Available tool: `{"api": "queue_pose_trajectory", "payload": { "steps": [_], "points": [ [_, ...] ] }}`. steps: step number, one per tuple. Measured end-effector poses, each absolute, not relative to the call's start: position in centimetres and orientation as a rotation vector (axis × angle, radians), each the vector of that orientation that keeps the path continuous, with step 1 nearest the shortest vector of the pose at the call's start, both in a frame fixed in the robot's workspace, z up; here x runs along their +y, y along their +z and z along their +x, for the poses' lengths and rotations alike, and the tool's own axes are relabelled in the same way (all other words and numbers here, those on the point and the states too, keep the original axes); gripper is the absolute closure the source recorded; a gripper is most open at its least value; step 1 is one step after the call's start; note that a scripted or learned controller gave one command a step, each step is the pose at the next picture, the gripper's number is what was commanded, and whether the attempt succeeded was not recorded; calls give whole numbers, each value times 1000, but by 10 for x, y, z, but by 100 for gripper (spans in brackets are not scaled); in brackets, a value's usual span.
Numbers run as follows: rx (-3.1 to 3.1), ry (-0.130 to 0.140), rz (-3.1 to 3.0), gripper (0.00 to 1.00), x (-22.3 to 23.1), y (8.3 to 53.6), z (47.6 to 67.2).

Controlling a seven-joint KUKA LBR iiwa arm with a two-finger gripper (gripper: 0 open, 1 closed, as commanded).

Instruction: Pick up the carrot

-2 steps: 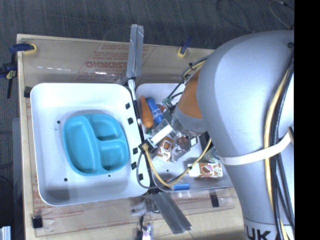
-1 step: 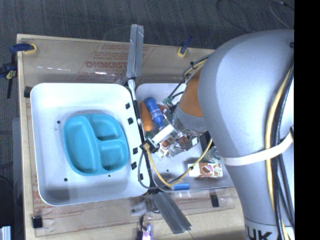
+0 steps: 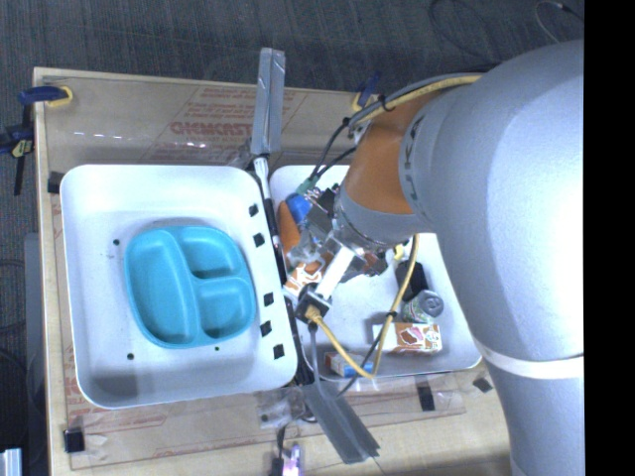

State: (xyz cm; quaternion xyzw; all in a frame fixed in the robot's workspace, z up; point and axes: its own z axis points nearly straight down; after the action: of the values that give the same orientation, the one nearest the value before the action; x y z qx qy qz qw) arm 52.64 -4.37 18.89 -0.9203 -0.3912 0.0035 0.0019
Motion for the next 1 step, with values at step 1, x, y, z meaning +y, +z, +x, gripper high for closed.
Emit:
{"api": "queue_pose_trajectory", "payload": {
  "steps": [1],
  "points": [
    [-1238, -2, -2896, 100, -106, 93, 484]
  ]
}}
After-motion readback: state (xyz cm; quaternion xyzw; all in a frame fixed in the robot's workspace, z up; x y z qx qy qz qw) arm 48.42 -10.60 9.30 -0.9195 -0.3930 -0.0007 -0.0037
